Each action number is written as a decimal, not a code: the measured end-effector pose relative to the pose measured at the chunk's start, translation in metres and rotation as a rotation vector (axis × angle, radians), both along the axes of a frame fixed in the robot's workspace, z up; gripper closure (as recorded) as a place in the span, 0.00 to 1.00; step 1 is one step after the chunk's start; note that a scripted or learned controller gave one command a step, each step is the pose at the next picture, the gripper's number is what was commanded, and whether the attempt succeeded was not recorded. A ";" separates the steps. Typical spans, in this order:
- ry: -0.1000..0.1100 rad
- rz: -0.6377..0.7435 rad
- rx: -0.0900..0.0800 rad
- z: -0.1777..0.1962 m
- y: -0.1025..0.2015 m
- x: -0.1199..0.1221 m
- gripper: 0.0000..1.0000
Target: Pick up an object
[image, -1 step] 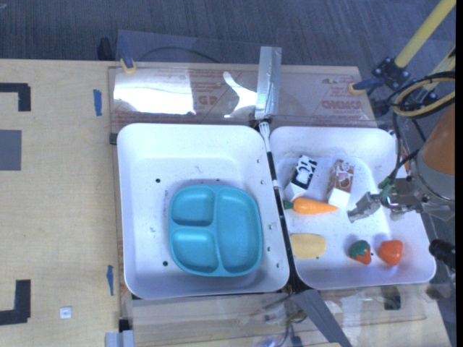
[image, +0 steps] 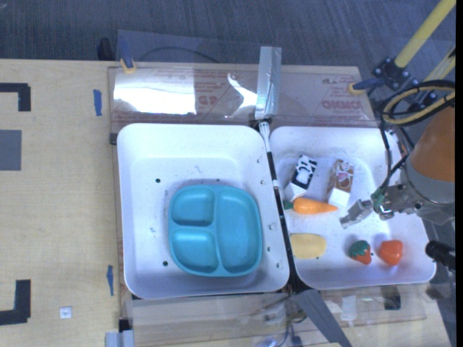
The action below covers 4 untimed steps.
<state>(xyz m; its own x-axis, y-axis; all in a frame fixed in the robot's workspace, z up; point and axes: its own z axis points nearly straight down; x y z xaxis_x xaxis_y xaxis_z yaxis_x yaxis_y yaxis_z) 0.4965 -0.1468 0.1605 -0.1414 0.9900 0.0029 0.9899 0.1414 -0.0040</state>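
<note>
Over the right bin, the gripper hangs slightly parted and empty just beside the toy carrot, so a descent from here risks nudging the carrot or the nearby strawberry aside and closing on nothing.

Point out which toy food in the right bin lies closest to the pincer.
The carrot: its tip lies just left of the pincer, while the strawberry, tomato and lemon sit lower.

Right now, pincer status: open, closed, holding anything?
Pincer: over the right bin, beside the toy carrot; open or closed cannot be told, and nothing visibly held.
</note>
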 end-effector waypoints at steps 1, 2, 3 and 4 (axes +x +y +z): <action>-0.004 0.114 -0.001 -0.065 0.041 0.066 0.00; -0.004 0.206 -0.003 -0.074 0.045 0.119 0.00; -0.013 0.206 -0.006 -0.061 0.045 0.122 1.00; -0.009 -0.088 -0.002 0.025 0.102 0.111 1.00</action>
